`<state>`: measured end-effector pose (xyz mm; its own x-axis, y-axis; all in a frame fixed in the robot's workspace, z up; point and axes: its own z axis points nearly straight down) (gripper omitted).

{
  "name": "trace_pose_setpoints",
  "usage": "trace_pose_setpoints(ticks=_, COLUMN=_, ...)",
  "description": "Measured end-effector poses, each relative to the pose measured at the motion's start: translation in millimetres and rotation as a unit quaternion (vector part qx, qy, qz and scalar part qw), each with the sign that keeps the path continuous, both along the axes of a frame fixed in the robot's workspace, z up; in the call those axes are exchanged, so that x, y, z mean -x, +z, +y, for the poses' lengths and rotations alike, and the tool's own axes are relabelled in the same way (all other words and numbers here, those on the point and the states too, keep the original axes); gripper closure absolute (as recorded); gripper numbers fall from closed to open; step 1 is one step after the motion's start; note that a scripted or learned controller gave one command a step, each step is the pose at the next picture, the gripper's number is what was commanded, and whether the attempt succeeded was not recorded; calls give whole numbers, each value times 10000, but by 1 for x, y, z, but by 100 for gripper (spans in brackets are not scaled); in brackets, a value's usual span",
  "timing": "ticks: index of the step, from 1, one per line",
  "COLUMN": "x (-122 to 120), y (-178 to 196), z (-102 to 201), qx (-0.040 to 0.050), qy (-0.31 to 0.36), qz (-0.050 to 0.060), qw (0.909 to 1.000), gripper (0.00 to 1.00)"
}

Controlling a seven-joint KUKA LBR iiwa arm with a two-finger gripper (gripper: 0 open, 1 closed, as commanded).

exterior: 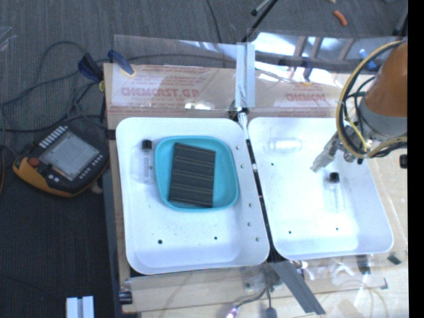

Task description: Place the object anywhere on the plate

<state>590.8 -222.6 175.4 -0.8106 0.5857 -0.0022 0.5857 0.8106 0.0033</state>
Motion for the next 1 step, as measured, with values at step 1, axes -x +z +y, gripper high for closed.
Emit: trace_pose_setpoints(ticks=1, x=0, y=0, z=0, qx=0, qy=1, qz=0, qw=10000, gripper=0)
